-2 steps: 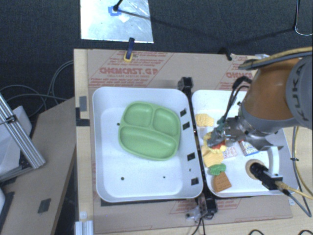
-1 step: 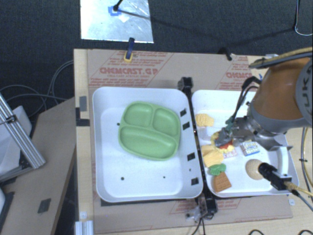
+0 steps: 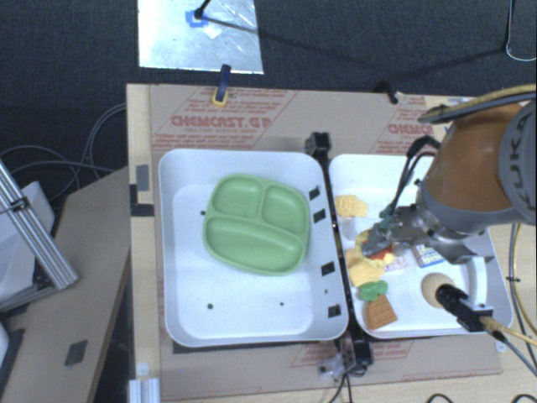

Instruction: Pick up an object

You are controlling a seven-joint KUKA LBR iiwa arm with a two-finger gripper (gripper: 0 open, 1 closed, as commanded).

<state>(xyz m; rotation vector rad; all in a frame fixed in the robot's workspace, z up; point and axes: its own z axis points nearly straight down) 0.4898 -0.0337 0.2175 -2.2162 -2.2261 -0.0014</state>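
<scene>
**A:** Where is the arm [image 3: 478, 170] sitting relative to the right bin [image 3: 403, 164]?

**B:** It is reaching in over that bin's middle, the orange band filling the space above the bin's far right part. The gripper [image 3: 382, 240] is hanging low over a cluster of small toy foods near the bin's left wall.

**A:** Is it gripping anything?

**B:** I cannot tell; the wrist is hiding that part.

**A:** What is lying in the right bin?

**B:** A yellow ridged piece [image 3: 351, 205] is lying toward the far left corner of the bin, its long axis running roughly across the bin. A red and yellow jumble [image 3: 375, 254] is lying right under the gripper. Nearer the bin's front, a green leafy piece [image 3: 373, 290] is touching a brown cracker-like square [image 3: 382, 312], which is tilting slightly. A tan round piece [image 3: 433, 286] is lying toward the front right.

**A:** And beside that bin?

**B:** The left bin [image 3: 180, 309] is holding a green divided plate [image 3: 256, 223], its long side slanting. Both bins are resting on a cardboard sheet [image 3: 243, 120] printed in red, with a dark floor [image 3: 67, 49] beyond and a foil sheet [image 3: 200, 23] lying there.
</scene>
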